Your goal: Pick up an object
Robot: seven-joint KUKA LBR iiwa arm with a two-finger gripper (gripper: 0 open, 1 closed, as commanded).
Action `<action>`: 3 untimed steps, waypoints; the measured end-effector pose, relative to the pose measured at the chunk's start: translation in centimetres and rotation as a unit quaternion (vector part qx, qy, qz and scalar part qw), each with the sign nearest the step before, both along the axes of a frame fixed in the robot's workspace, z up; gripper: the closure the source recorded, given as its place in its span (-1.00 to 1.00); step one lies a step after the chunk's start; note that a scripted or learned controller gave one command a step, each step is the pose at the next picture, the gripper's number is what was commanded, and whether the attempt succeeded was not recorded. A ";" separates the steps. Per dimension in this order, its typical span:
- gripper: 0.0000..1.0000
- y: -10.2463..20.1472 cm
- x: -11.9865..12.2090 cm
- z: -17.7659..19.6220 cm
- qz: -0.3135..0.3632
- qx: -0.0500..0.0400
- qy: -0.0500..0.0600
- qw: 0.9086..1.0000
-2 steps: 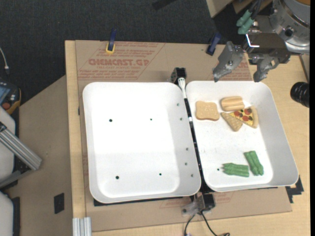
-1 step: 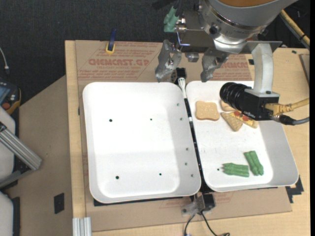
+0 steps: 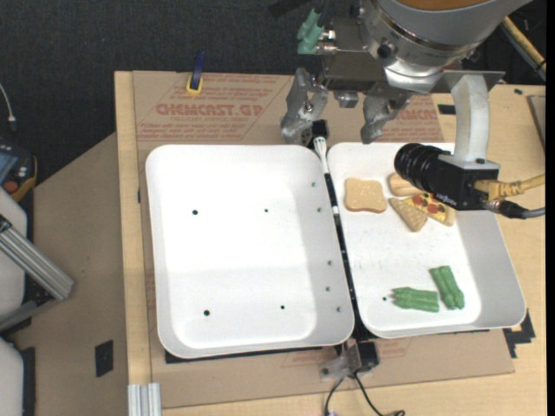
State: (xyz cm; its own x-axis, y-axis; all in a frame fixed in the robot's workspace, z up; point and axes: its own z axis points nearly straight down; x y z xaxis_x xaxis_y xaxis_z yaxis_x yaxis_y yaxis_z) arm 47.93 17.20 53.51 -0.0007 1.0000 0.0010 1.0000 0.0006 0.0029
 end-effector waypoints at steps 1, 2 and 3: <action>-1.00 1.1 -0.1 -5.6 0.000 -0.002 0.005 1.000; -1.00 -11.4 -0.1 -15.0 -0.008 -0.003 0.007 1.000; -1.00 -7.0 0.0 -0.9 0.002 0.002 -0.008 1.000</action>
